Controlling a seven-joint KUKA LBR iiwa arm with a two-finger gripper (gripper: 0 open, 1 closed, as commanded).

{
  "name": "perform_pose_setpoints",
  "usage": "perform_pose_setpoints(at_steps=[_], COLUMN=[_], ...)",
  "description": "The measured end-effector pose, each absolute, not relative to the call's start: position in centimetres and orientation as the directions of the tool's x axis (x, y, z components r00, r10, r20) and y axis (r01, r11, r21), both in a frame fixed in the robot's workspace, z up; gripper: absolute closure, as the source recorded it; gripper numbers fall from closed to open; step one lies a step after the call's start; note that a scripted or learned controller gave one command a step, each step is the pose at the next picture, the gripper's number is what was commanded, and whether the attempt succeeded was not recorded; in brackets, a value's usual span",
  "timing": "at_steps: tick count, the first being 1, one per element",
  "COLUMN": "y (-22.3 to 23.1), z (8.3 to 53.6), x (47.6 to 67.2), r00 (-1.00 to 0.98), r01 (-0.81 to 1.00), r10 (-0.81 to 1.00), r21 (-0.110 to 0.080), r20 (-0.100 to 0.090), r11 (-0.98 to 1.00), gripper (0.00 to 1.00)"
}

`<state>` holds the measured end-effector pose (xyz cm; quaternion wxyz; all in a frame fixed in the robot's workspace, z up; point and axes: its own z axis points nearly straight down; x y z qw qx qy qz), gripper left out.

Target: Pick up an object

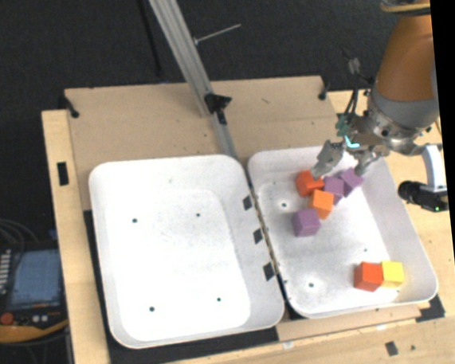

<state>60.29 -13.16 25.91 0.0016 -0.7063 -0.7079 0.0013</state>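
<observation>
Blocks are what we have to choose from, and none of them has left the bin floor yet, as far as we can judge. Our gripper (344, 160) hangs low over the far part of the right bin (391, 217), its two fingers spread apart and pointing down at a tight cluster. One fingertip (323, 165) sits just above the red-orange block (308, 183); the other fingertip (358, 169) is beside the upper purple block (352, 178). We see nothing clamped between them, so we count the grasp as not made. What remains, in our judgement, is the whole of the pick: lowering onto one block, closing, and lifting it clear.

Counting what lies in that bin, we find seven blocks. Directly beneath the gripper are the red-orange block, the upper purple block and a second purple block (334, 186) between them. Just nearer to us than the gripper sit an orange block (322, 202) and a third purple block (305, 222). Well away from the gripper, toward the bin's near corner, a red block (368, 275) and a yellow block (392, 272) touch each other.

That makes three purple, two reddish, one orange and one yellow. The left bin (178, 246) lies well off to the gripper's side on the counter (149, 117).
</observation>
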Motion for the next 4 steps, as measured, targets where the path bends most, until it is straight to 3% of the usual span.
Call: perform_pose_setpoints(at_steps=[1,3,4], y=[-13.1,-13.2,-13.3], z=[26.2,13.9,11.9], x=[60.4,59.3,59.4], r00=[-0.002,0.002,-0.001], r01=[1.0,1.0,1.0], r10=[1.0,1.0,1.0], r21=[0.001,-0.005,0.001], r20=[0.0,-0.002,0.0], r11=[0.002,-0.002,0.001], gripper=[0.0,0.0,0.0])
